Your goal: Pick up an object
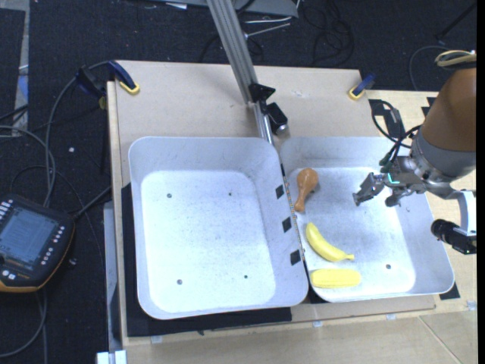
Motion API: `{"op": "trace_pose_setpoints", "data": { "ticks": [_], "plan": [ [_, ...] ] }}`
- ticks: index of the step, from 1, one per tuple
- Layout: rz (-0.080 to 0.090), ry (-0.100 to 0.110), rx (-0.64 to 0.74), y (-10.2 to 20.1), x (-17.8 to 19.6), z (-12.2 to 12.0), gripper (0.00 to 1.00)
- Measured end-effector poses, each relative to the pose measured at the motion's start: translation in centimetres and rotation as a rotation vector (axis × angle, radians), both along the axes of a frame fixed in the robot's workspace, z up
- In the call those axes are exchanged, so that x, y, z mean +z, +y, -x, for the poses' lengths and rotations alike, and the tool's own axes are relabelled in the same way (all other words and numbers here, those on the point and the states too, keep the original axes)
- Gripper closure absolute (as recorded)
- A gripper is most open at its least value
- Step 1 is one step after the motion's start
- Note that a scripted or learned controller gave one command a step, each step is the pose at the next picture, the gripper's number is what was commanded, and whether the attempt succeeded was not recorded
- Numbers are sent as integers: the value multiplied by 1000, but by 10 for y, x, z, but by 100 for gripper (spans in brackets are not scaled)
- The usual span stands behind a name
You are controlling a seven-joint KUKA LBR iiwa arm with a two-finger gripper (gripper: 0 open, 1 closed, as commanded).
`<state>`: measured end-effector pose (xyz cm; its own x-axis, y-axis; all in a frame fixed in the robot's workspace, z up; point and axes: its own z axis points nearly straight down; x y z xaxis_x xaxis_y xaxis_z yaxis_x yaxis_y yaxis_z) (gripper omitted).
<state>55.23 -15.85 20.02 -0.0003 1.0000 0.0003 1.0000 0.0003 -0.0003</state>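
- A pale wooden bench on a dark floor strewn with cables carries two shallow white bins; a slanted metal pole crosses the upper middle.
- The left white bin fills the centre-left.
- The right white bin, right of centre, holds a brown drumstick-shaped toy upper left, a curved yellow banana below it, and a yellow oblong block at the lower rim.
- The grey arm's gripper hangs above the right bin's upper area, well apart from the toys, fingers spread and gripping nothing.
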Motion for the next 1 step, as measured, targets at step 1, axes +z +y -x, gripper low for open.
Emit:
{"op": "trace_pose_setpoints", "data": {
  "ticks": [1],
  "plan": [
    [0, 0, 0, 0, 0, 0, 0]
  ]
}}
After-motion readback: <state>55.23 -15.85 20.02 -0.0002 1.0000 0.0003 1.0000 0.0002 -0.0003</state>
